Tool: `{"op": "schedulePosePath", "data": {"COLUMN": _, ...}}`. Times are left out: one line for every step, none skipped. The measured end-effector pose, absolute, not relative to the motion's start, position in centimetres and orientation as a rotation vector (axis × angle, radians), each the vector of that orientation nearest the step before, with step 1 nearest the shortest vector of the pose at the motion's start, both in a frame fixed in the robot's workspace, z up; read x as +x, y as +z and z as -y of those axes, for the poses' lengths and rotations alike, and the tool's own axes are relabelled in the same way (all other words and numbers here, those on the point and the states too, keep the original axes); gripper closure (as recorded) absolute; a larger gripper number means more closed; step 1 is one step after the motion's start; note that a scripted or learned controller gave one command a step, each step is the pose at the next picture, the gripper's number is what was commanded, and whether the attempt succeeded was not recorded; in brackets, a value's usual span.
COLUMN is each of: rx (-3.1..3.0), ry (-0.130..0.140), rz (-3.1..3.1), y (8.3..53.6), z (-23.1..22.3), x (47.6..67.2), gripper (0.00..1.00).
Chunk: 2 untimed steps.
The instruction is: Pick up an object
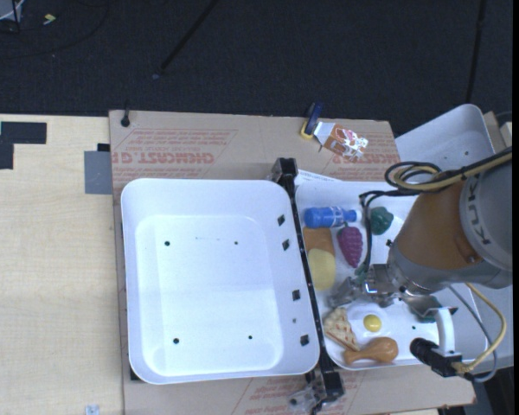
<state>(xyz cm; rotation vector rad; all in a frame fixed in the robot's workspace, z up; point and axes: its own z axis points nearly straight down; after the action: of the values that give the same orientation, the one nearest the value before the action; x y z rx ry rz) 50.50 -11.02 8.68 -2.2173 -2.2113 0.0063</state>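
Observation:
The right bin holds several toy foods. A blue bottle lies at its far side, with a purple fruit and a teal piece beside it. A yellow lemon sits below an orange block along the left wall. Nearer the front are a fried egg, a tan waffle piece and a brown drumstick. My gripper hangs low over the bin's middle, between the lemon and the egg, with the orange-banded wrist hiding the bin's right half.
The left bin lies alongside, joined by a black divider. Both rest on a cardboard sheet. A small printed packet and a blue-yellow item lie at its far edge. A white arm part stands right.

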Motion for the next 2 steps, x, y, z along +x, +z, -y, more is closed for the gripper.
{"op": "schedulePosePath", "data": {"rx": -2.220, "ry": -0.002, "rz": 2.225, "y": 8.8, "z": 10.7, "x": 57.3, "gripper": 0.00}}
{"op": "schedulePosePath", "data": {"rx": -2.218, "ry": 0.001, "rz": 2.223, "y": 8.7, "z": 8.6, "x": 60.2, "gripper": 0.00}}
